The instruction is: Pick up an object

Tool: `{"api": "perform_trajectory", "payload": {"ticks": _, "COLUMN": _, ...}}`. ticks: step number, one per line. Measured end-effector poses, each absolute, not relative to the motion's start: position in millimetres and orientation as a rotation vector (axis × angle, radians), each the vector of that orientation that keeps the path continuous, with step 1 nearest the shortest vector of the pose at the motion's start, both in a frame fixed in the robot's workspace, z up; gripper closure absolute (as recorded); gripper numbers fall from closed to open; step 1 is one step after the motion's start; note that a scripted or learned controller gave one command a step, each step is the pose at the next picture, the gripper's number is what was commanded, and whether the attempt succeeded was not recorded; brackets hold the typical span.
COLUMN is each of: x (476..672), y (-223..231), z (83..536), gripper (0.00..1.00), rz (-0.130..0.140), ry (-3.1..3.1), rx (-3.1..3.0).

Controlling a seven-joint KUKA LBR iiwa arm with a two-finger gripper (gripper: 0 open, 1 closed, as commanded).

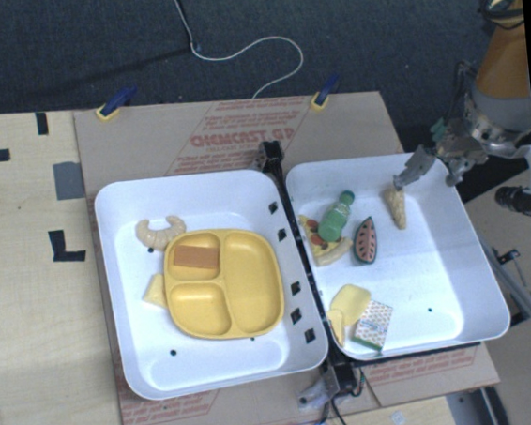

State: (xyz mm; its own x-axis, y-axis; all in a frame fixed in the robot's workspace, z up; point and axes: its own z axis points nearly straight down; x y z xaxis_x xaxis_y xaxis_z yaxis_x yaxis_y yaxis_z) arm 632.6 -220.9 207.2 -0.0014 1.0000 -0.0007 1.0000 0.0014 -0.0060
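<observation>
The right bin (pixel 442 278) holds a green bottle (pixel 336 214), a watermelon slice (pixel 365 241), a tan wedge-shaped piece (pixel 396 208), a flat yellow piece (pixel 348 304) and a small patterned box (pixel 373 324). A yellow-and-red item (pixel 320 244) lies beside the bottle. My gripper (pixel 434 169) hangs over the bin's far right corner, just up and right of the tan wedge. Its fingers (pixel 412 169) are spread open with nothing between them.
The left bin (pixel 128 297) holds a yellow divided plate (pixel 246 294) with a brown block (pixel 196 256) in one section, a curled tan pastry (pixel 157 231) and a pale yellow wedge (pixel 154 290). Cardboard lies under both bins. A cable runs across the floor behind.
</observation>
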Motion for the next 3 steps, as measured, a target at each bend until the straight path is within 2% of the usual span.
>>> {"api": "perform_trajectory", "payload": {"ticks": 1, "x": 632.9, "y": -222, "z": 164, "gripper": 0.00, "rz": 0.006, "ry": -2.223, "rx": -2.217}}
{"api": "perform_trajectory", "payload": {"ticks": 2, "x": 637.4, "y": -220, "z": 100, "gripper": 0.00, "rz": 0.007, "ry": -2.222, "rx": -2.214}}
{"api": "perform_trajectory", "payload": {"ticks": 3, "x": 637.7, "y": -218, "z": 84, "gripper": 0.00, "rz": 0.004, "ry": -2.226, "rx": -2.216}}
